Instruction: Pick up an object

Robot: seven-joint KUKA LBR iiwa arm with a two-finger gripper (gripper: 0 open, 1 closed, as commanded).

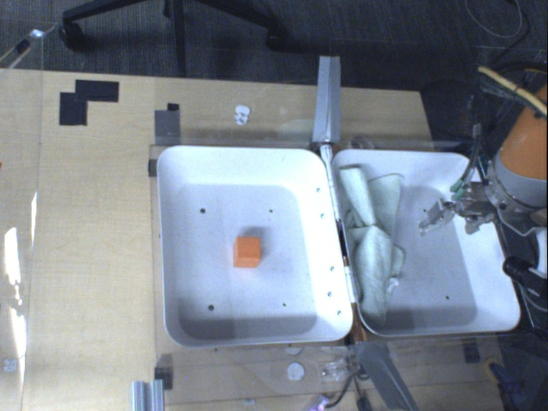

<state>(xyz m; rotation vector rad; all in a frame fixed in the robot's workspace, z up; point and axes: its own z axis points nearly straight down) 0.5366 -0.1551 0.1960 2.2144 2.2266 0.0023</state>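
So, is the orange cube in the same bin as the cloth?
No, the orange cube sits in the left bin; the cloth lies in the right bin.

Wooden bench w/ black tape marks near its far-left corner. Small white bit by far edge. Metal post upright btwn the bins' far edges. Black chair base on dark carpet beyond.

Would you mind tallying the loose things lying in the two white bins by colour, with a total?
Orange: 1, the block in the left bin.
White: 1, the crumpled cloth in the right bin.
Total: 2.
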